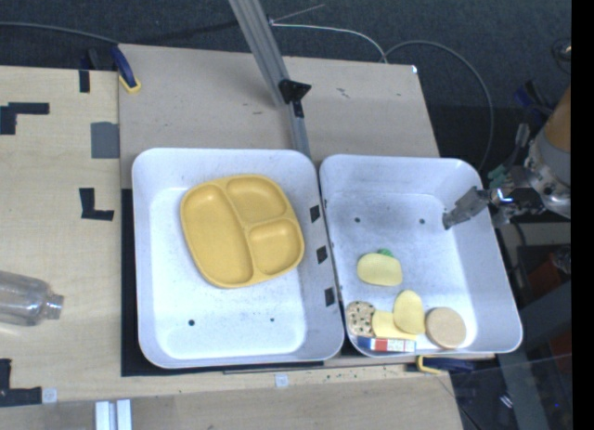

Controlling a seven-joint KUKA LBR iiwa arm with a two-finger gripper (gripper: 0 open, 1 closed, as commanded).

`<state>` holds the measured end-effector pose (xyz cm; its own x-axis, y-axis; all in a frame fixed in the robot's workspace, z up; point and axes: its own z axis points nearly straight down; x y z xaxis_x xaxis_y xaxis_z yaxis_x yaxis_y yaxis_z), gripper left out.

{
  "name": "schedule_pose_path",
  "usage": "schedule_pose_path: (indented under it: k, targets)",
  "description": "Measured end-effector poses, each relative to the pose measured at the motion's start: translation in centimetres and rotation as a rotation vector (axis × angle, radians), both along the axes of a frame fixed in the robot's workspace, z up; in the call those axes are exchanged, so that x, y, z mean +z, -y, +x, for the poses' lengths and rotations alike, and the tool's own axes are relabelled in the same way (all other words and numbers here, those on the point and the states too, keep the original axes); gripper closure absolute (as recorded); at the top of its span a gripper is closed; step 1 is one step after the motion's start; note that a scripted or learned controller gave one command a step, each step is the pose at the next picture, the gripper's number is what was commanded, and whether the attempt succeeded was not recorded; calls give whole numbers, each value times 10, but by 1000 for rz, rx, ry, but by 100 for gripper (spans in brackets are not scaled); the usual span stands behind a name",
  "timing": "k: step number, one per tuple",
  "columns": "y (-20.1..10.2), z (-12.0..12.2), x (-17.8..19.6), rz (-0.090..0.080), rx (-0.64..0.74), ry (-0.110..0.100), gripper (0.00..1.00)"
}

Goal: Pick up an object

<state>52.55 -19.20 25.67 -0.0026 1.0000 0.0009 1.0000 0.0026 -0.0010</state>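
Hovering at the right edge of the frame, the gripper [461,207] sits over the right bin [483,261]; its finger spread cannot be told. Small food items [380,268] cluster lower centre-right; a clean descent onto the isolated yellow piece looks safest

A divided plate [243,230] lies in the left bin [148,326]; small items cluster in the right bin's [483,261] near corner.

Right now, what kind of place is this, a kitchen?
Probably a robot test bench, not a kitchen: two white bins side by side, a gripper reaching in, a yellow divided plate and toy-like food pieces.
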Motion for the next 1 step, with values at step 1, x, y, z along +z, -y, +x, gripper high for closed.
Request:
schedule_pose_path:
  k: [1]
  targets:
    - [3,59,48,-3,2,8,0]
